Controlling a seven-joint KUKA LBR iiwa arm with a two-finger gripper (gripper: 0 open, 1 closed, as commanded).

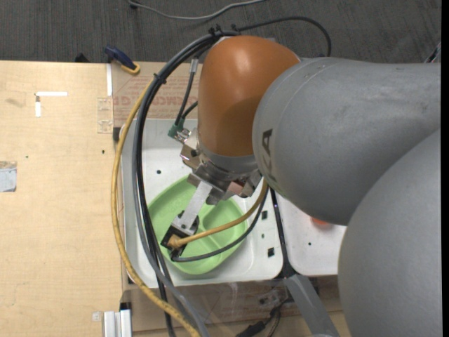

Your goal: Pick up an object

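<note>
Because the orange band (238, 90) and the wrist stand over it, the gripper (219, 182) is mostly covered, and I cannot tell if it is wide or narrow, or if anything is held in it. It hangs above the left bin (156, 161), over the far right part of a bowl (165, 216); whether it touches the bowl I cannot tell. The bowl is light green, round and shallow. It sits upright on the floor of the left bin, in the half nearer to the camera, with its rim close to the bin's near edge and its left wall. The far half of this bin shows bare white floor with a few small dark holes. From the gripper outward, the grey arm (365, 153) goes to the right and covers most of the right bin (303, 253), of which the near left corner shows. On that bin's floor, just at the edge of the arm, a small orange thing (319, 222) shows in part; what it is I cannot tell. Left of the left bin lies the pale wooden bench (56, 202), with a short white strip (50, 94) near its far edge and a blue thing (121, 57) at that edge, near the bin's far left corner.
</note>
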